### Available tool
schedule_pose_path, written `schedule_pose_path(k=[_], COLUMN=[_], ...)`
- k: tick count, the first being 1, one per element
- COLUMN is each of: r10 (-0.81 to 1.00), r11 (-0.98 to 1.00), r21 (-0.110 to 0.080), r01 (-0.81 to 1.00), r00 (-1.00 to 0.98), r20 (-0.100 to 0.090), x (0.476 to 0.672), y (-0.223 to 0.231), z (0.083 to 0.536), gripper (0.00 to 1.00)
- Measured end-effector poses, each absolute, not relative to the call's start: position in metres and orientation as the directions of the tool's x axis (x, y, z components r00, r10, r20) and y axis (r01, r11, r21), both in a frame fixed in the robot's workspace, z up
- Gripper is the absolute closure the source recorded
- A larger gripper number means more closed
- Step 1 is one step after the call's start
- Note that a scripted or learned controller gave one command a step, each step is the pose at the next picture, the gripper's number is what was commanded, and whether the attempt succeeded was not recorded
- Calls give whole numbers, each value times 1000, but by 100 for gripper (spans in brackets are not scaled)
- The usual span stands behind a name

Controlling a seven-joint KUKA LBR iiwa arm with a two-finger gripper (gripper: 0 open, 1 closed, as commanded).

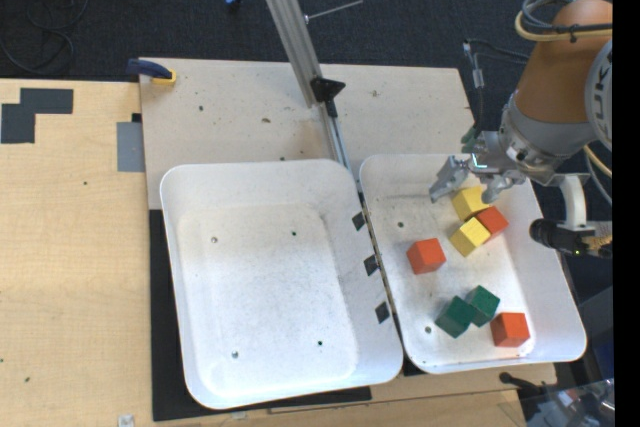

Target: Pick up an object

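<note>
Here, the grey two-finger gripper (pixel 470 177) sits at the right white plastic bin's (pixel 560 340) far edge, fingers spread, just above a yellow wooden cube (pixel 467 202).

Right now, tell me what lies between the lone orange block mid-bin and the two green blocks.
Nothing: the camera view shows bare white bin floor between the orange block and the green blocks.

No text, label, brand, number or sign can be read on anything here; the blocks below and beside the gripper (pixel 470 177) have plain faces, and the two white bins, one under it (pixel 560 315) and one to its left (pixel 190 205), carry no markings that can be made out
</note>
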State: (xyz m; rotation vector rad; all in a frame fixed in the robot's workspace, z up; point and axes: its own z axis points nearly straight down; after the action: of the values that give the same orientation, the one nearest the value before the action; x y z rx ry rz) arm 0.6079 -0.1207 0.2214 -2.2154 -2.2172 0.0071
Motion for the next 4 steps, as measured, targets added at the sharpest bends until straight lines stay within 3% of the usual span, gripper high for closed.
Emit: schedule_pose_path(k=[1, 3, 4], r10=[1000, 1000, 1000], r11=[0, -1, -3], r21=[-3, -8, -1], r01=[1000, 1000, 1000], r00=[0, 1, 3], r20=[1, 1, 0], x=[609, 617, 617], y=[-121, -122, -121], z=[224, 128, 90], gripper=[0, 0, 0])
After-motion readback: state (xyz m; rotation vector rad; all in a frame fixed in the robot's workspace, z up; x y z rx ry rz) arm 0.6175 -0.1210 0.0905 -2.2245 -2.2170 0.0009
